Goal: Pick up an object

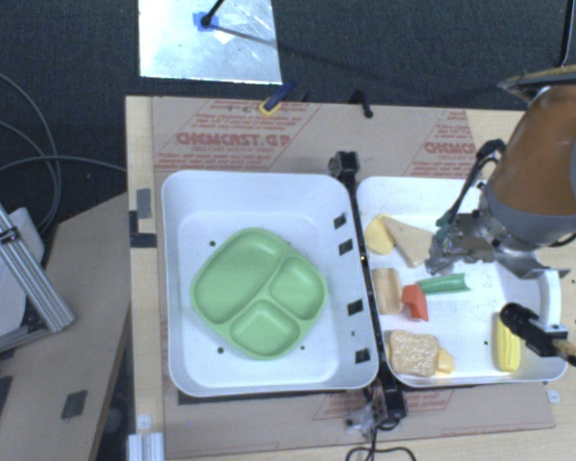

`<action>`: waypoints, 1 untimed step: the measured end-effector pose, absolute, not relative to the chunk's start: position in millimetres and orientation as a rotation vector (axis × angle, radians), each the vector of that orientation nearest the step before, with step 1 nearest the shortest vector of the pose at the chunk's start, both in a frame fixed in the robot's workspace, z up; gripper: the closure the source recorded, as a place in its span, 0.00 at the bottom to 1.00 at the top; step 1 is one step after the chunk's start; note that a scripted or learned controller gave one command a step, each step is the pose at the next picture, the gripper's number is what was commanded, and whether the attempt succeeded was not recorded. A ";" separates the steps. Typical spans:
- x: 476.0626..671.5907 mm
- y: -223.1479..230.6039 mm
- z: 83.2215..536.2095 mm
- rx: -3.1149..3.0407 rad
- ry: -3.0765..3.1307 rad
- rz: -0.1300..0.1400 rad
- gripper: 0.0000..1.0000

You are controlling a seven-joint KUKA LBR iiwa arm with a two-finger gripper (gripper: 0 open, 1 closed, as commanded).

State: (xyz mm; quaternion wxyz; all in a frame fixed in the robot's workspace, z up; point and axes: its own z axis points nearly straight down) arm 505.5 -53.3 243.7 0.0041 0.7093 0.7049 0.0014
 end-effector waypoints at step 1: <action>486.6 -18.0 235.4 2.215 2.227 0.002 1.00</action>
